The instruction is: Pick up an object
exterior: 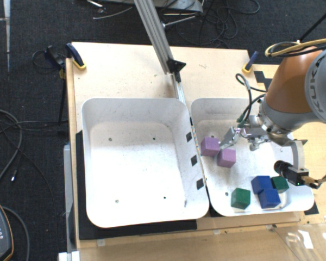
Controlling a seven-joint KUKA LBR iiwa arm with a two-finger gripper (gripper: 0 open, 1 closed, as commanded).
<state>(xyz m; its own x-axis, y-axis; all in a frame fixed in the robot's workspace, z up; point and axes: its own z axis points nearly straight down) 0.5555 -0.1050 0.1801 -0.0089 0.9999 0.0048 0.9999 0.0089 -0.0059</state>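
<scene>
Looking down from the fixed camera, I have two white bins on the bench: the left bin (136,162) and the right bin (217,110). The arm (296,91) comes in from the right of the view, its orange band sitting over the far corner of the right bin, and the gripper (231,137) is down low inside that bin, pointing toward the divider between the two bins. Its tip is just beside a pair of purple cubes: one purple cube (209,146) near the bin's left wall, and a second purple cube (226,157) touching or nearly touching it on the near side. I see the tip close above the second one, right at its upper edge, but I see no cube between the jaws, so I am not calling a grasp. As for the hand itself, clenched or released, I cannot tell from this angle; the tip is too small and blurred. Further toward the near edge of the same bin I see a green cube (240,198) on its own, then two blue cubes (265,191) pressed together, with a dark green cube (280,184) tucked against them on the right.
</scene>
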